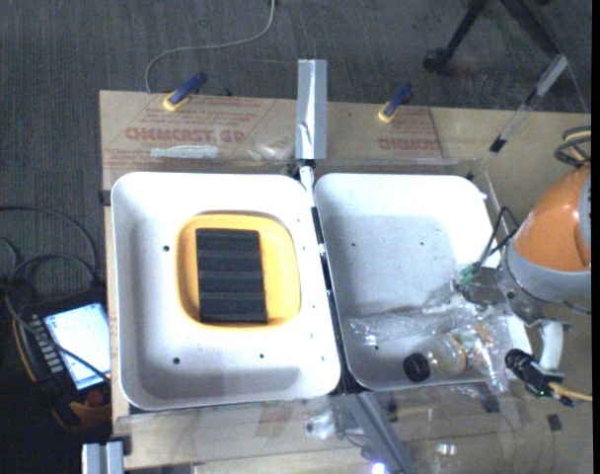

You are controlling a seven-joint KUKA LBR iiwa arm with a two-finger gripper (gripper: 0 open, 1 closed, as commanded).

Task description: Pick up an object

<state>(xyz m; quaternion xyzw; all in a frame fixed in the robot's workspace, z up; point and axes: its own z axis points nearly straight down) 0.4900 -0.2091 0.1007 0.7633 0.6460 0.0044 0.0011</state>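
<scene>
Pincer [478, 309] beside clear, black-capped bottle [440, 356]

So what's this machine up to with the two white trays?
A grey and orange robot arm reaches in from the right over the right bin, working at its near right corner. A clear plastic bottle with a dark cap lies there among crinkled clear wrapping. Its job is to pick something up, but nothing can be seen held at this moment. The left bin holds a yellow tray with a black ridged block, sitting untouched.
</scene>
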